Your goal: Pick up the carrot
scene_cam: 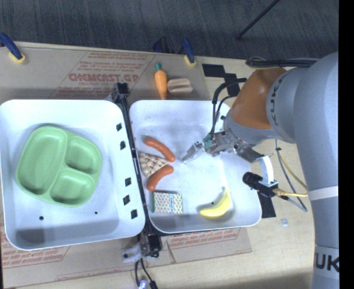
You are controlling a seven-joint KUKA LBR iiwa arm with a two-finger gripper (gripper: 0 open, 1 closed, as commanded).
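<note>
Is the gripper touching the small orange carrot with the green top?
Apart. The camera view shows the gripper inside the right white bin, while the carrot lies outside, beyond that bin's far rim.

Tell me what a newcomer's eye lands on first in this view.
The big grey arm with its orange band fills the right side, its gripper low over the right bin near two sausages. A bright green divided plate sits alone in the left bin. The carrot lies outside both bins, on the cardboard just behind the right one, beside a small bun.
</note>
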